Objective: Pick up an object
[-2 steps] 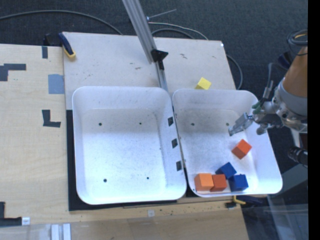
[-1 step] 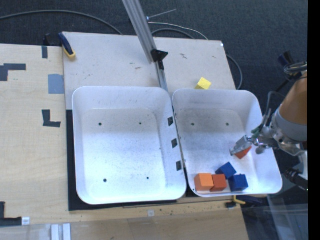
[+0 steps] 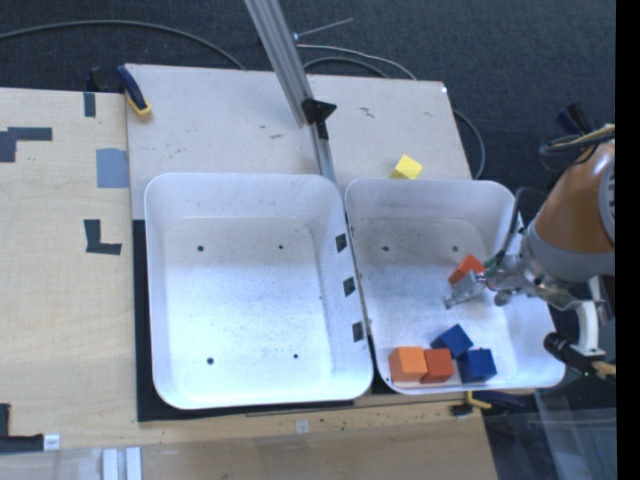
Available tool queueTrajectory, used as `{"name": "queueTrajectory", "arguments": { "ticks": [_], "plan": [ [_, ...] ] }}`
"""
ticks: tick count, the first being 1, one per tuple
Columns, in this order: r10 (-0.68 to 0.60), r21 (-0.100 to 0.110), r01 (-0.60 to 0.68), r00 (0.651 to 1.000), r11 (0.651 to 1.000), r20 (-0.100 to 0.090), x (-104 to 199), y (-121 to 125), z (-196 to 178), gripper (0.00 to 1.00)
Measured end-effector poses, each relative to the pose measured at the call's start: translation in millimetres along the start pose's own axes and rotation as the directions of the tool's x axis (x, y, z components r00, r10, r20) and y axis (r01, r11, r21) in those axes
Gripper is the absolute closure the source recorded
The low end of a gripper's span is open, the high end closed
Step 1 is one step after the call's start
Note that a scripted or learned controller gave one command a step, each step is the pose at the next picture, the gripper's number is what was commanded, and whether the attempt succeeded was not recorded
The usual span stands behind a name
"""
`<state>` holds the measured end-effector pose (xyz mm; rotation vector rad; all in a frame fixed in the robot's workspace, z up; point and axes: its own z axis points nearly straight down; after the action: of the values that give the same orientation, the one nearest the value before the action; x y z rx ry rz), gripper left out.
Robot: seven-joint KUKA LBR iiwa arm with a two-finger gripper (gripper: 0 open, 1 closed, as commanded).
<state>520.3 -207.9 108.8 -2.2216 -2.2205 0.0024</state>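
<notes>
My gripper [image 3: 464,286] is in the right bin [image 3: 420,203], near its right wall, reaching in from the right. A small orange-red block [image 3: 467,266] lies right against the gripper's upper side; whether it is gripped cannot be made out. Along the bin's front wall sit an orange block [image 3: 406,364], a red-orange block [image 3: 438,366] touching it, and two blue blocks [image 3: 455,339] [image 3: 478,365].
The left bin [image 3: 240,193] stands beside the right one. A yellow block [image 3: 407,167] lies on the bench behind the right bin. A slanted metal rail [image 3: 285,58] crosses above the bins' shared edge. Cables run behind the bench.
</notes>
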Motion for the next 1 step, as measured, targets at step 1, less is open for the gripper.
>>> {"name": "queueTrajectory", "arguments": {
  "ticks": [1],
  "plan": [
    [-0.004,-0.002,0.004,1.0,1.0,-0.001,0.2,59.4,17.6,0.0]
  ]
}}
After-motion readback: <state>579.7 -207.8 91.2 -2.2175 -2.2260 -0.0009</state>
